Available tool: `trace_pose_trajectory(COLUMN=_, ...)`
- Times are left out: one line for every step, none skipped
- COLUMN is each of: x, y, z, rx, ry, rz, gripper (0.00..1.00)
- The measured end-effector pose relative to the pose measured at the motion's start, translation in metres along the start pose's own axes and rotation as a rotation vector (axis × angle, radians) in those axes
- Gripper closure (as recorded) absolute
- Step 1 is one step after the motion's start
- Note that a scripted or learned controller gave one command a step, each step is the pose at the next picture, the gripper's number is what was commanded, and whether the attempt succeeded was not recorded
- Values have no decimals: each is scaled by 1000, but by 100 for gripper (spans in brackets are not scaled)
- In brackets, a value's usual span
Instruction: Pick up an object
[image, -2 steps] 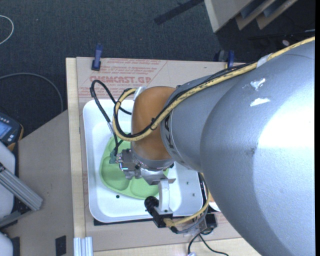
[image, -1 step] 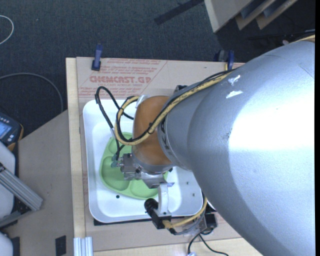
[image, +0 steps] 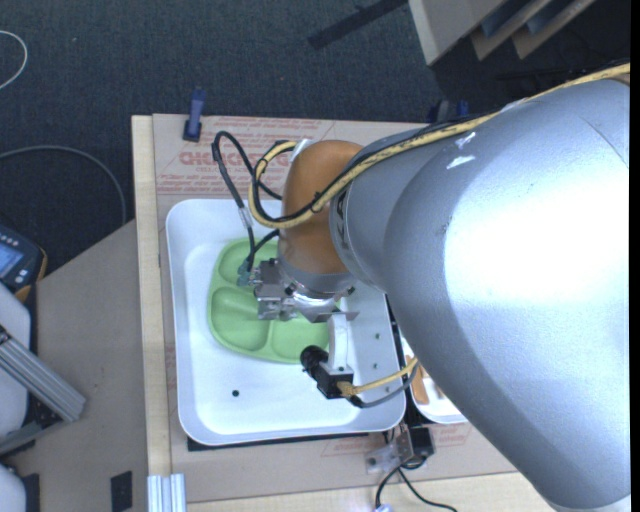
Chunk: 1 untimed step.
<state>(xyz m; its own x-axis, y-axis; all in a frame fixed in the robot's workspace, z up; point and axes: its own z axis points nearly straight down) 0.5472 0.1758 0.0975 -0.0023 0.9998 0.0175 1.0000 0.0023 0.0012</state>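
Camera view showed the arm reaching in from the right and bearing down over the left white bin (image: 200, 400), its wrist directly above a green plastic piece (image: 232, 318) that lay in the bin's middle. The tool (image: 290, 300) sat low over that green piece, near its right half, but the wrist and cabling hid its tips, so I could not tell how far apart they stood or whether they had hold of anything. My judgement was that the reach-and-descend step was in hand, with no lift begun. The next move would call for a firm closure on the green rim, then a straight rise. Counted: 2 bins, the right one (image: 430, 395) mostly covered by the arm; 1 green piece; 1 small dark speck (image: 235, 392) on the left bin's floor; 1 arm.
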Motion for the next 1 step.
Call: trace_pose_trajectory(x=6, y=-63, z=-210, rx=-14, ry=-9, rz=-2, gripper=100)
